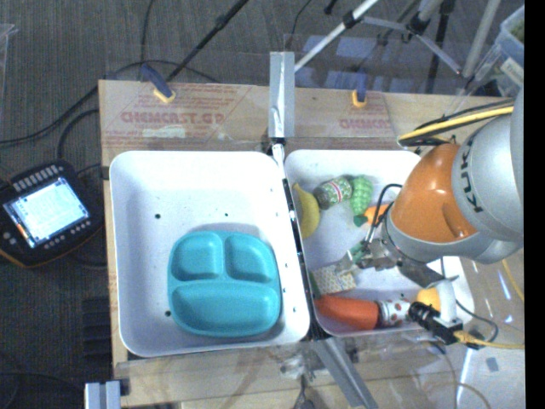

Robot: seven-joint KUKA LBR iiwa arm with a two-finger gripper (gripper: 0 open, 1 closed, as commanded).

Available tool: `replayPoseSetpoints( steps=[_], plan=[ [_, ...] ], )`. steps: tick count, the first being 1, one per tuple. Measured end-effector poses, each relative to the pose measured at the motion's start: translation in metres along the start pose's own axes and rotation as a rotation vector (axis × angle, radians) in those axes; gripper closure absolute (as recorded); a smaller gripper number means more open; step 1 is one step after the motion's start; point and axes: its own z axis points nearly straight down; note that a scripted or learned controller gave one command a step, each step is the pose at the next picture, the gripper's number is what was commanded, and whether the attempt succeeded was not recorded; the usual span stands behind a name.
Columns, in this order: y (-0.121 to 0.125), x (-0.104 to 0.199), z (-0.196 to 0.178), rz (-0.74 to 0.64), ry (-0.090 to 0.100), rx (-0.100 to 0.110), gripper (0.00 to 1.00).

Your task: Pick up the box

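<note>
Overhead slanted view of 2 white bins on the tabletop. Nearest the camera, along the front wall of the right bin, lies an orange-red carrot-shaped toy beside a small bottle-like item. Just behind it, against the divider, rests a small patterned box, the likely target, lying flat and apparently untouched. The left bin carries a teal 3-compartment tray. In the middle of the right bin, the grey-and-orange arm descends from the right; its gripper sits just beside the box's right end, but the wrist hides the tips, so its aperture cannot be told, and nothing is seen held. Farther back lie a yellow banana-like item, a green-and-tan object and a green leafy toy. Judged progress: approach made; grasp and lift of the box remain to be done.
</note>
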Motion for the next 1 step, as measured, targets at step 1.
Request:
replayPoseSetpoints(
  steps=[1],
  plan=[
    [-0.0002, 0.0031, 0.0003, 0.2, 0.005, 0.003, 0.0]
  ],
)
